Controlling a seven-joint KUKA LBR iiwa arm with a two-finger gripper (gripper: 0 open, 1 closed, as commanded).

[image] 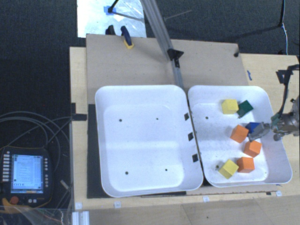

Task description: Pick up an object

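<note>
Blue block (253, 126), in the right bin (276, 175) at the frame's right, sits above two orange blocks. The gripper (258, 132) is down at it; whether it is open is unclear. Approach step; next needs a firm close, then lift.

Two shallow white bins sit side by side on the bench. The left bin (145, 139) holds nothing but small dark dots. The right bin (206, 125) holds two yellow blocks (229, 106) (228, 168), a green block (244, 108), three orange blocks (239, 133) (252, 148) (245, 164) and a blue block (253, 126). The gripper (260, 132) reaches in from the right, at the blue block.
</note>
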